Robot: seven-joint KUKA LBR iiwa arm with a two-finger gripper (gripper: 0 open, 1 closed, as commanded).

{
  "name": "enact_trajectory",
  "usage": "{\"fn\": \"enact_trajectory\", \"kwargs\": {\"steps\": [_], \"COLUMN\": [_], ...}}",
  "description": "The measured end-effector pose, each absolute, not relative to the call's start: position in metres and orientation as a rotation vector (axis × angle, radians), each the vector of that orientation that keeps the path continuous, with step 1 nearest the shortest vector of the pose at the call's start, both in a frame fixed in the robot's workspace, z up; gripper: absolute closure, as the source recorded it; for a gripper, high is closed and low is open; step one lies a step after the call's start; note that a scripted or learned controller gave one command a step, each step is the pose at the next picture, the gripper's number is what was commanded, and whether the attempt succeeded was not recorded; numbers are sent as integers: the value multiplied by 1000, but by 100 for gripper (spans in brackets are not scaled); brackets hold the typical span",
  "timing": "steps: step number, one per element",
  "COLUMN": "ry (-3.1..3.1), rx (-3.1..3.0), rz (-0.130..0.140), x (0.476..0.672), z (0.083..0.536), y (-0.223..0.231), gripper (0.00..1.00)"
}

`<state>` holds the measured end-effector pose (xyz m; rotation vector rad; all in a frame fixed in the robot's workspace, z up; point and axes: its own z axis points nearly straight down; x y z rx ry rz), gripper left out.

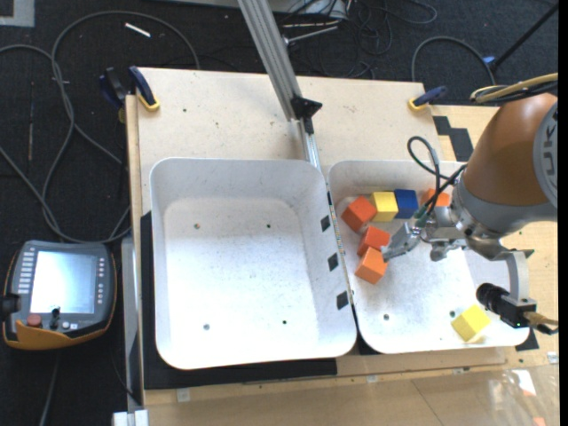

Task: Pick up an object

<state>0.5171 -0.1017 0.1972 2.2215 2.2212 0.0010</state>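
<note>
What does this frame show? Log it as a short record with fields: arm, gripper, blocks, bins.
arm: grey with orange band, reaching in from the right over the right bin
gripper: low among the blocks; grasp not clear
blocks near gripper: three orange blocks, yellow block, blue block
lone block: yellow block by the bin's near right corner
left bin: white, speckled

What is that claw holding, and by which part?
Cannot be told: the gripper is low among the orange blocks in the right bin, with no block seen between its fingers.
</note>
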Motion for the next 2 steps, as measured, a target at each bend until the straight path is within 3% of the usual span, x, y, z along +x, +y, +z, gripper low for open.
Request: {"fn": "enact_trajectory", "kwargs": {"steps": [1,2], "ry": [2222,2221], "rx": [2218,2220], "rz": [4,3], "x": [518,518], "z": [207,207], "y": [-101,-101], "gripper": [100,0]}}
